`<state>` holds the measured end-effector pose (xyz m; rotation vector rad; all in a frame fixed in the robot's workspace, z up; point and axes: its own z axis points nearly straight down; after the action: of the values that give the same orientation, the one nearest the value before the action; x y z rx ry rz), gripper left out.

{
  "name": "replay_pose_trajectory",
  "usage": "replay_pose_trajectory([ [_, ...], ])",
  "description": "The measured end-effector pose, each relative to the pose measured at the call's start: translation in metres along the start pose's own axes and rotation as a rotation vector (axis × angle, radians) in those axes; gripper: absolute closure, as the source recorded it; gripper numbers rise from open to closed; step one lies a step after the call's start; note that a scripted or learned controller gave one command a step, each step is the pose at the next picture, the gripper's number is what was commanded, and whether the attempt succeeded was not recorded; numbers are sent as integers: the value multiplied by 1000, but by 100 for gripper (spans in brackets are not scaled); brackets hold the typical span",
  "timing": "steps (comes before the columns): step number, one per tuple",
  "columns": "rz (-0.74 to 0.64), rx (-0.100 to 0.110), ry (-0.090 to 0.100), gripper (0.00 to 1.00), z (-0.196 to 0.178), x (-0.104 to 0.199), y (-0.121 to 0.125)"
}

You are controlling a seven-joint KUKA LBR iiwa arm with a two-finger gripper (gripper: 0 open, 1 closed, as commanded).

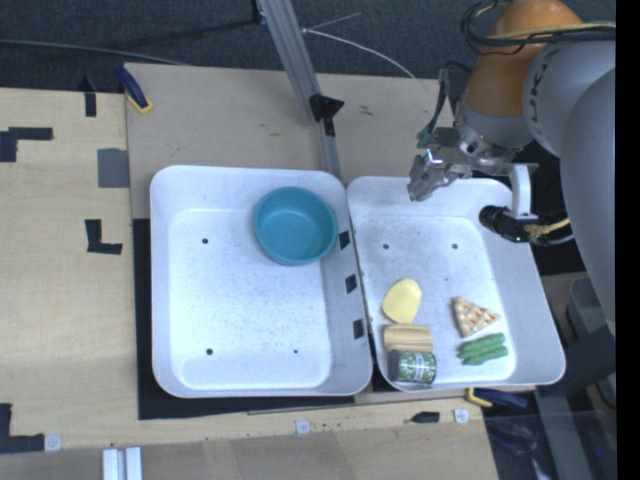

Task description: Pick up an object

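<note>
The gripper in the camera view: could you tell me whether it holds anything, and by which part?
Nothing is held: the gripper hangs above the right bin's far end.

Robot arm (570,78): smooth, rounded grey casing with a glossy orange band (515,53) above the wrist. Thin dark cables (490,18) loop over the orange band and run down its side to a metallic silver wrist section, which ends in a small grey gripper (425,186). A white bracket (520,190) with a black fitting and a black-and-yellow cable hangs beside the wrist.
</note>
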<state>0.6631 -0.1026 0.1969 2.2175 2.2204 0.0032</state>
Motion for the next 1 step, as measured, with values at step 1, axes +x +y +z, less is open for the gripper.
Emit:
replay_pose_trajectory([
  [1, -1, -1, 1, 100, -51, 1, 1],
])
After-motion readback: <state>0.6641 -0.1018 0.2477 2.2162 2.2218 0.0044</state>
